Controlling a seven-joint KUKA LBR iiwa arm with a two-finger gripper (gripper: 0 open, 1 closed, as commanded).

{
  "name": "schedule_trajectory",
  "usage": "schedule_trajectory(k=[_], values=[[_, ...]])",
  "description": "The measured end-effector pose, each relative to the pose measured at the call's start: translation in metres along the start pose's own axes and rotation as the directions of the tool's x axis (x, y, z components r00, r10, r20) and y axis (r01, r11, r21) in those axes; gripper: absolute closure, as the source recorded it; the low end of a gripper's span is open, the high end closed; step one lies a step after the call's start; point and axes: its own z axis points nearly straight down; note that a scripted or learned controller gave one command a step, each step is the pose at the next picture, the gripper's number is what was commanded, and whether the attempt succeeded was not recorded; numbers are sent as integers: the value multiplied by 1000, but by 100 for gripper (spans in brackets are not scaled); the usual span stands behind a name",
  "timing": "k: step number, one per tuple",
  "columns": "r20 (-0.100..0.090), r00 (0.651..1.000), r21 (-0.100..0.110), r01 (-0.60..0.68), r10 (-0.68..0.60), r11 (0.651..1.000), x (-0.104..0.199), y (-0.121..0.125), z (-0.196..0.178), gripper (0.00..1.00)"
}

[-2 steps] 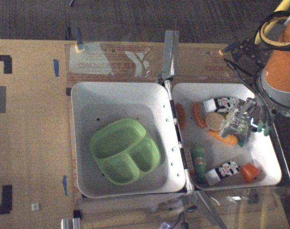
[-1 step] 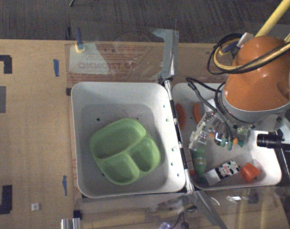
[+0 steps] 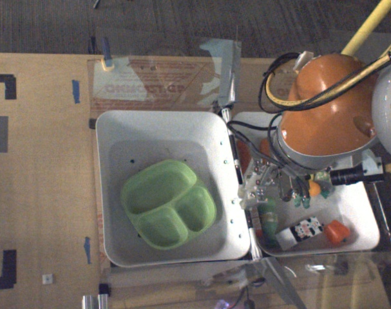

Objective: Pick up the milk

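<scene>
The milk is a small white carton with black cow patches. It lies on its side near the front edge of the right bin. My gripper hangs over the left part of that bin, below the orange band of the arm. It is above and to the left of the carton and apart from it. Nothing shows in its grasp. The arm hides the back half of the right bin.
A green bottle lies just under the gripper, left of the milk. An orange-red piece sits right of the milk. The left bin holds a green divided plate. Black cables loop behind the wrist.
</scene>
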Motion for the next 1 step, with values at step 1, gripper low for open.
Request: schedule_trajectory(k=[1], values=[[1,1000,0,-1,1,1000,2,19,55,100]])
